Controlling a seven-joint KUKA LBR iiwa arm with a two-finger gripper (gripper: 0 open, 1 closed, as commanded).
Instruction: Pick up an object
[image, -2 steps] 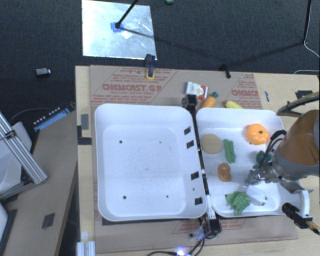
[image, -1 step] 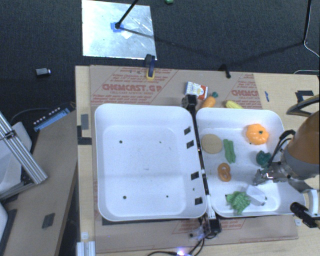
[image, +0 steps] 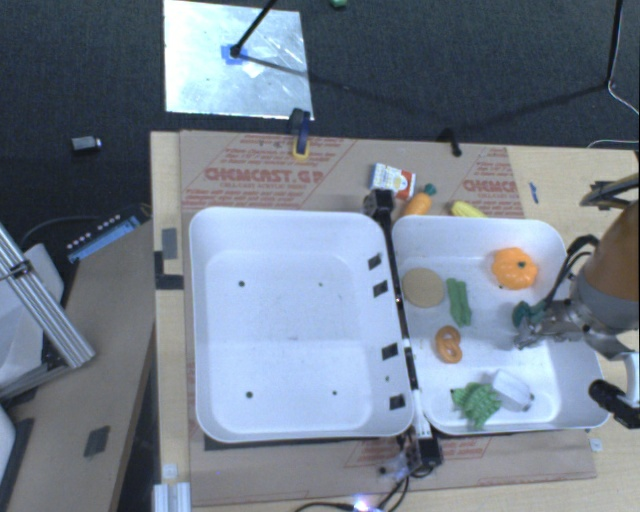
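two white bins (image: 290, 330); the right one has one pumpkin (image: 514, 268), one cookie (image: 423, 288), one green stick (image: 458, 300). claw (image: 527, 328) sits beside the pumpkin, can't tell its grip.

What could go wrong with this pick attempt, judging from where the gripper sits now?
The gripper is low in the right bin, in bare floor between the orange pumpkin-like toy and the clear piece; closing here may catch nothing. It is also close to the bin's right wall, so the arm could nudge the bin. The clear piece is hard to see against white.
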